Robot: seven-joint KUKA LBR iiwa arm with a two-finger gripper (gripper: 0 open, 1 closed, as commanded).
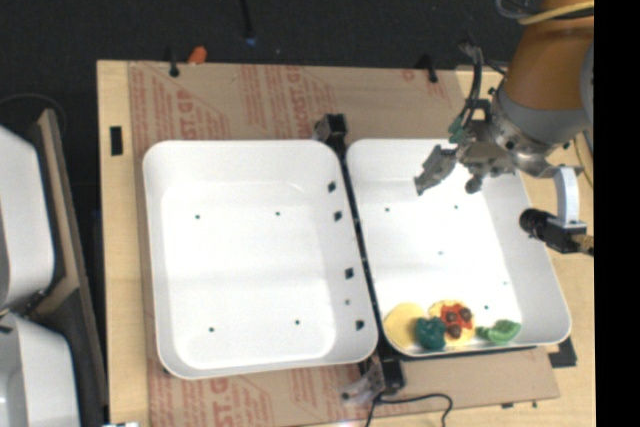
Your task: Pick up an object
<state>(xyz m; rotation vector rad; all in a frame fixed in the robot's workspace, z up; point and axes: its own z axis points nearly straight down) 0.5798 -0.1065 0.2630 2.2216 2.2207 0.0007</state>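
Small objects lie bunched along the near edge of the right bin (520, 255): a yellow round piece (402, 322), a teal lump (430, 335), a red and orange item (457, 315) and a green piece (500, 330). My gripper (455, 171) hangs over the far part of that same bin, well away from the cluster. Its two fingers (434, 169) are spread apart, open, with nothing between them.
The left bin (160, 215) sits beside the right one, joined by a black clipped divider (350, 235). Both rest on a cardboard-covered bench (240, 105). A black fixture (550, 227) projects at the right bin's right rim, under the arm.
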